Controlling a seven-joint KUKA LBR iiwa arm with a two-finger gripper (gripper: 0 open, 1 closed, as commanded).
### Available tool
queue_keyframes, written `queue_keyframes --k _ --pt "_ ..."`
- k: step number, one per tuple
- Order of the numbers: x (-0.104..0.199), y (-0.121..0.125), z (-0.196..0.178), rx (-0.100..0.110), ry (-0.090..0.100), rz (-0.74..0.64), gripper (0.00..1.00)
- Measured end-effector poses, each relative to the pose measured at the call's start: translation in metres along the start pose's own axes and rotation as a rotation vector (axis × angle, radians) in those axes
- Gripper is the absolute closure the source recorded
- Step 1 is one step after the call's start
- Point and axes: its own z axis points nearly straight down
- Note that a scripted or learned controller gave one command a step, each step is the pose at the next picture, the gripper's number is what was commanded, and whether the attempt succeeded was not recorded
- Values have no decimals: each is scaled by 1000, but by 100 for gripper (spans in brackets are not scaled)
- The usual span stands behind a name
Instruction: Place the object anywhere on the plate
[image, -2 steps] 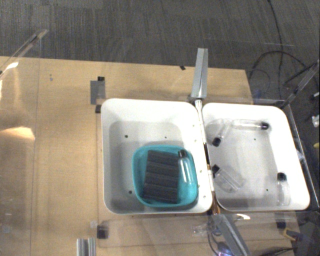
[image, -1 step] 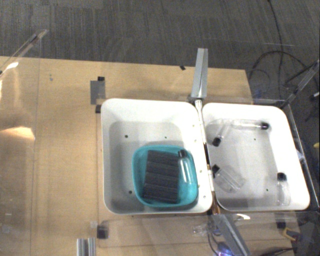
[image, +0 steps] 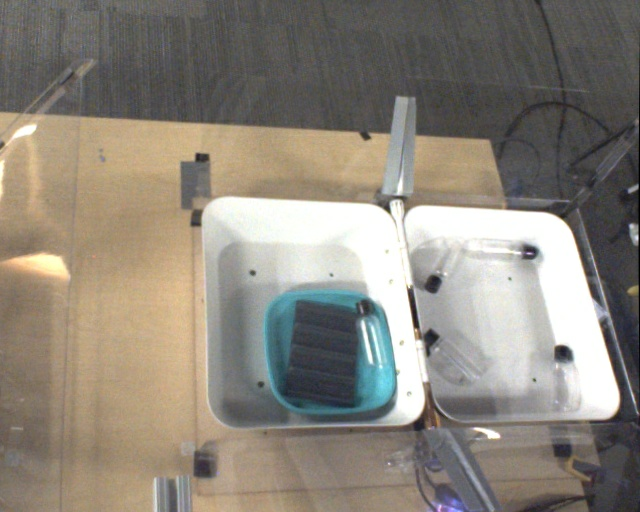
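Observation:
A teal square plate (image: 276, 340) sits in the front right part of the left bin (image: 230, 300). On the plate lies a dark ribbed block (image: 322, 352), covering most of its middle. A clear plastic bottle (image: 373, 340) with a black cap lies along the plate's right side, next to the block, with its cap pointing to the back.
The right bin (image: 500, 400) holds several clear bottles with black caps: one at the back (image: 495, 250), one at the back left (image: 441, 266), one at the front left (image: 456, 360) and one at the front right (image: 566, 380). A metal post (image: 400, 150) stands behind the bins.

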Motion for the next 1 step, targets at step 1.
queue_keyframes --k 1 --pt "0 3 -13 -10 -8 -8 100"
